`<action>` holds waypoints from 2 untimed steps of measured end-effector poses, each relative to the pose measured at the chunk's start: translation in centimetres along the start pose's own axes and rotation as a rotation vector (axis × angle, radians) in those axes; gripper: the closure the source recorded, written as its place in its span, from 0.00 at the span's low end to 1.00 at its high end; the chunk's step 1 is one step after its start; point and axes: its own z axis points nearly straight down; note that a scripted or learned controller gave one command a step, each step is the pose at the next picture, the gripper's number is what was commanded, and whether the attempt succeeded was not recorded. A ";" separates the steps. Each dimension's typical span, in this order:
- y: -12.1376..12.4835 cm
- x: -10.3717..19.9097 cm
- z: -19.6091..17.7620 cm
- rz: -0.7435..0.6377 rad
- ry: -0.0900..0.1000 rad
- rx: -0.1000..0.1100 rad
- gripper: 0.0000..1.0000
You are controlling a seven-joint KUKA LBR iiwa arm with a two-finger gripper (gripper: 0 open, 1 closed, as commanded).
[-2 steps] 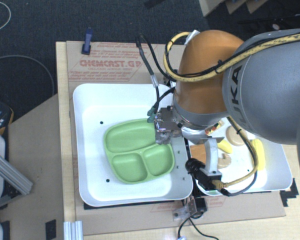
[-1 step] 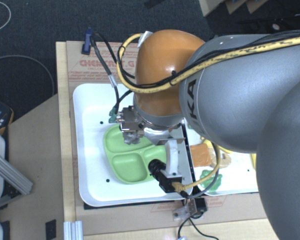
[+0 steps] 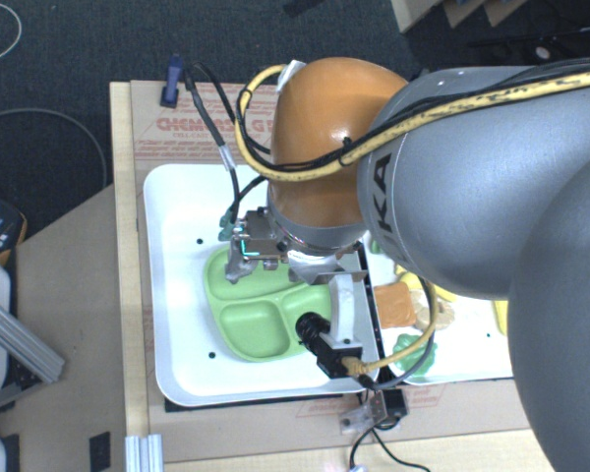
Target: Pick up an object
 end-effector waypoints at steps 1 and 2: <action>10.1 -10.4 8.4 0.012 -0.005 -0.001 0.00; 6.3 -9.6 15.3 0.000 0.002 -0.022 0.00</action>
